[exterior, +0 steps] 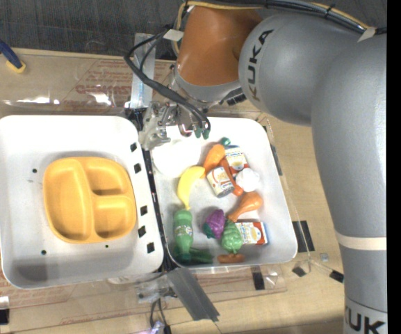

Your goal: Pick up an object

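Camera view looks down on two shallow white bins with smooth, glossy plastic walls and rounded corners. Left bin holds a yellow tray, a matte moulded piece with rounded corners and three sunken compartments. Right bin carries a heap of small toy foods in its centre and lower half: a smooth curved yellow banana, two tapered orange carrots (one at the top of the heap, one lower right), a white rounded lump, a small labelled can, a green bottle lying along the lower left wall, a knobbly purple grape cluster, a bumpy green broccoli piece and a boxy carton with a red and white label. The pieces touch and overlap one another.

Along the right of the frame stands the arm, a thick smooth grey cylinder that bends across the top, where its glossy orange band bulges. Black cables loop around that wrist. Below it the gripper, a cluster of metal parts and wiring, hangs over the upper left corner of the right bin, above the divide between bins and apart from the toy heap. Whether its jaws are wide or narrow I cannot tell; nothing is seen between them.
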`<state>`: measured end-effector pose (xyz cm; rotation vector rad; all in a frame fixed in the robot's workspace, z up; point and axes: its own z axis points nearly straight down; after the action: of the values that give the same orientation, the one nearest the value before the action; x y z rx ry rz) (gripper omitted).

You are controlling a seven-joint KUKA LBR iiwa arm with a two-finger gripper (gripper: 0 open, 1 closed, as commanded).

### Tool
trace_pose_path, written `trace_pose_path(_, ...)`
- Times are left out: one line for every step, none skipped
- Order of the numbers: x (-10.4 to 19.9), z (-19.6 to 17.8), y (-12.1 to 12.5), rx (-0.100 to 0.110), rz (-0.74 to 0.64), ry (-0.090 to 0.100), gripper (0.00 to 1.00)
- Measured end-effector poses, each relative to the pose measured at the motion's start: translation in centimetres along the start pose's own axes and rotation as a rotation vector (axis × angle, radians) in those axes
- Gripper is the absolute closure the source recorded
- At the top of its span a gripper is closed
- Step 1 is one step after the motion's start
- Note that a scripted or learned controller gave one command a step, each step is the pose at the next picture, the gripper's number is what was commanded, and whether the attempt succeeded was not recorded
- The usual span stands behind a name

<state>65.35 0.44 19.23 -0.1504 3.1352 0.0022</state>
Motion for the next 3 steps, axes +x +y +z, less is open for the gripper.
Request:
trace_pose_path(0.1,-11.5,-6.8,0.004,-0.24,-0.004,1.0)
trace_pose_path(0.9,3.3,-10.4,-0.004,-0.427,0.01,1.0)
trace_pose_path(1.2,-9.9,-17.5,0.007,-0.499,-0.005,1.0)
